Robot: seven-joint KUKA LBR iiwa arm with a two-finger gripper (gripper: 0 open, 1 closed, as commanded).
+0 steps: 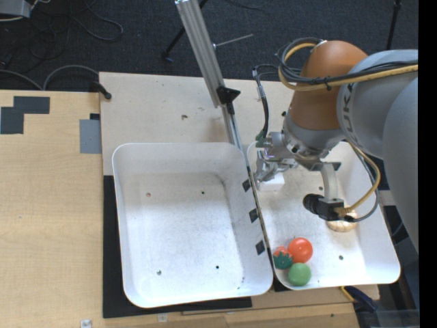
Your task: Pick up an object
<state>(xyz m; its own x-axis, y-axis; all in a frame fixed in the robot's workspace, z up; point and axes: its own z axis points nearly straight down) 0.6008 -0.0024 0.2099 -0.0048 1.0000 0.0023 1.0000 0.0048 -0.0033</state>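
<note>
In the right bin [369,268], near its front left corner, lie an orange-red ball [300,249], a green ball [299,274] and a small green and red piece [281,258], all close together. A pale tan object [343,225] rests further right, partly covered by the robot's hardware. My gripper [269,168] hangs low over the far left part of the right bin, next to the wall between the bins and well behind the balls. Nothing can be made out between its tips from this angle.
The left bin [136,183] sits beside the right one, sharing a divider with black clips [254,214]. A slanted metal rail [205,53] rises behind the bins. The arm's bulky grey and orange body [341,94] overhangs the right bin's far side.
</note>
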